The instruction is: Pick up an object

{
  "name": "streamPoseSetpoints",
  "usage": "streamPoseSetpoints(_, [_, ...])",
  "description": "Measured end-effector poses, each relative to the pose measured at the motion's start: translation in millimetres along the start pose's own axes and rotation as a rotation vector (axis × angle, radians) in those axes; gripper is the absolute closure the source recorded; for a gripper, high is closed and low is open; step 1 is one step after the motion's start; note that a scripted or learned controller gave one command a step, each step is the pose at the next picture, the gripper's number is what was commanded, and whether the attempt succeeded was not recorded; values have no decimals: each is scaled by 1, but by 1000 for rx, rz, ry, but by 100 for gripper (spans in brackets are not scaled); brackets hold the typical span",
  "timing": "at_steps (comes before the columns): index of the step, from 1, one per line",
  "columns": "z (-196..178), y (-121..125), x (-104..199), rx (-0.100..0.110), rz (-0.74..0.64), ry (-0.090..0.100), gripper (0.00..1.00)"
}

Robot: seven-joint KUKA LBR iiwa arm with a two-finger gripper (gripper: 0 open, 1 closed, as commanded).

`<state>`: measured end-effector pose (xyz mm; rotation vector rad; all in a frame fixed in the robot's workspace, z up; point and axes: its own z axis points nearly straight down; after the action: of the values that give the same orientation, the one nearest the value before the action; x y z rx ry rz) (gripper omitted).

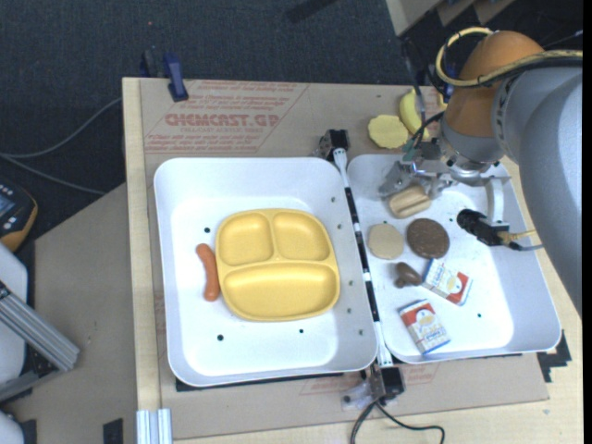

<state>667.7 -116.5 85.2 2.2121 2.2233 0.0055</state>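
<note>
My gripper (pixel 418 179) hangs at the back of the right bin (pixel 518 313), directly over or against a tan block (pixel 409 203). Whether it touches the block is not clear. In front of the block lie a pale round biscuit (pixel 386 241) and a dark brown round biscuit (pixel 428 238). A small brown lump (pixel 407 273) sits nearer the front. Two small red-and-white cartons (pixel 449 283) (pixel 425 326) lie toward the front of this bin.
The left bin (pixel 185 331) holds a yellow divided plate (pixel 276 265) with an orange sausage (pixel 209 271) on its left. A yellow lumpy item (pixel 388 131) and a banana (pixel 410 110) rest on the bench behind the right bin. The grey arm covers the right bin's far right corner.
</note>
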Motion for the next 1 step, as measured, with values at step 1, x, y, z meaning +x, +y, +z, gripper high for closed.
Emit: streamPoseSetpoints(1, [-11,-1,-3,0,3,-2,100])
